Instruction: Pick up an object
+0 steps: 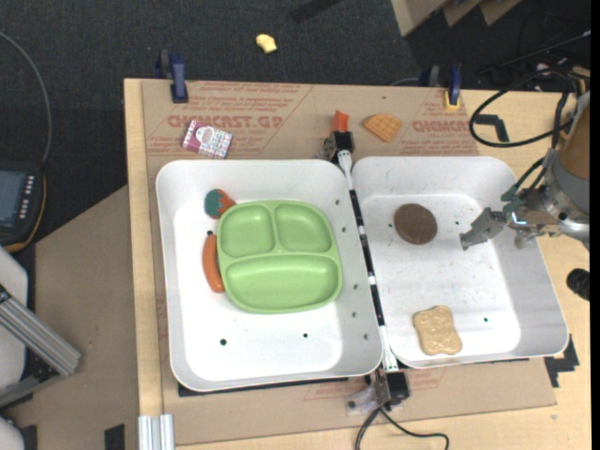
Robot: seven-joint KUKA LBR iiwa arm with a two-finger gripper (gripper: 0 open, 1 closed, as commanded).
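Note:
The right bin (525,298) holds a brown round disc (414,223) near its back left and a tan biscuit-shaped piece (438,331) near its front. My gripper (486,219) hangs over this bin on its right side, a short way right of the brown disc and apart from it. It is open, with nothing between its fingers (473,236). The left bin (187,326) holds a green divided plate (278,255), an orange sausage-shaped piece (213,262) along the plate's left edge, and a small teal and red item (219,202) at its back left corner.
On the bench behind the bins lie a pink packet (207,139), an orange and black clip (339,131) and a waffle-like cracker (382,127). Blue clamps (175,75) hold the board's back edge. Black cables (506,120) loop at the back right.

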